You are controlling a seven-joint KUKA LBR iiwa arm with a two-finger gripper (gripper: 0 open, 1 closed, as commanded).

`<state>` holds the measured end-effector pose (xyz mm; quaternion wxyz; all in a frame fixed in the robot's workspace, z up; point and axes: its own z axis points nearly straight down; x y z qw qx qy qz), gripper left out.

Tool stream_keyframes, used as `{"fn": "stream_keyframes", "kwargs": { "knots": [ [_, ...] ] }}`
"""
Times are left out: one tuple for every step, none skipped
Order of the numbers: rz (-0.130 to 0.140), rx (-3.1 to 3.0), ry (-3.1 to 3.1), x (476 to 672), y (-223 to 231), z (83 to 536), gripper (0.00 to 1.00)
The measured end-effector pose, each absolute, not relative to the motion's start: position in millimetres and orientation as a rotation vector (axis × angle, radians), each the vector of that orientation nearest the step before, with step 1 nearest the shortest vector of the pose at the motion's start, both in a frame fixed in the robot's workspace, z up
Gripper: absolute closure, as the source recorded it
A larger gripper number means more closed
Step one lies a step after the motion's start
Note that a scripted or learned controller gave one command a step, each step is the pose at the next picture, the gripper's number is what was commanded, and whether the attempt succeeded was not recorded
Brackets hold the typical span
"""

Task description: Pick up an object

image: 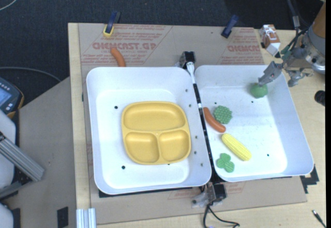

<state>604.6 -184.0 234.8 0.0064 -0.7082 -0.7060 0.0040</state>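
Two white bins, tool touching round green toy, no long axis

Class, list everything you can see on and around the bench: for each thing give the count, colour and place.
bins: 2, white, side by side on bench
divided plate: 1, yellow, left bin
toy hot dog: 1, orange-red, right bin
corn cob: 1, yellow, right bin
green toy vegetables: 3, right bin
sausages: 2, orange, one behind left bin, one on floor
clamps: 2, bench's far edge
end effector: 1, grey, over right bin's far corner
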Motion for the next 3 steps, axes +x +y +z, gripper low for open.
{"fn": "stream_keyframes", "kwargs": {
  "knots": [
    [0.000, -2.221, -2.221, 607.2, -183, 243, 0.00],
    [0.006, -2.217, -2.217, 603.0, -181, 180, 0.00],
    [0.005, -2.218, -2.217, 599.6, -181, 137, 0.00]
  ]
}}
